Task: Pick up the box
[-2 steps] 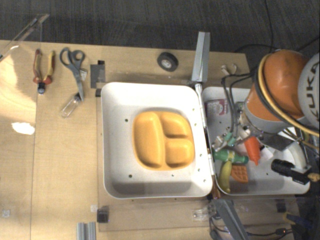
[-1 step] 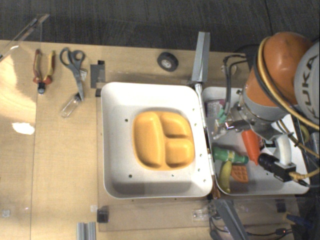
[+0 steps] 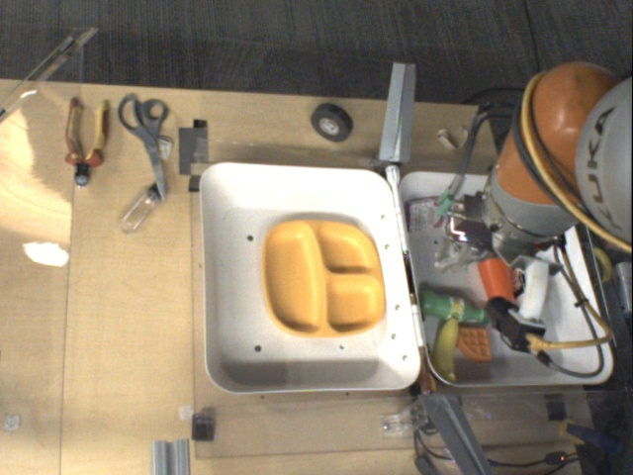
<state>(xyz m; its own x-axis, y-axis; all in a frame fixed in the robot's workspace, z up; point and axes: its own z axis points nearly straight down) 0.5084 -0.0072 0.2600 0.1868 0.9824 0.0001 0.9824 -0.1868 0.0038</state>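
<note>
In the right bin (image 3: 584,364), a flat printed box (image 3: 422,214) lies in the far left corner, partly covered by the arm. My gripper (image 3: 457,243) hangs low over that bin, just right of the box and slightly nearer the camera. The grey wrist with its orange band (image 3: 554,117) and cables hide the gripper's tip. I see nothing held in the gripper.
Near the right bin's front left lie a green item (image 3: 450,307), a yellow banana-like piece (image 3: 446,348) and an orange waffle-like piece (image 3: 475,344). An orange-red cylinder (image 3: 497,278) sits by the wrist. The left bin (image 3: 237,265) holds a yellow divided tray (image 3: 321,273). Scissors (image 3: 148,137) and pliers (image 3: 84,139) lie on the bench.
</note>
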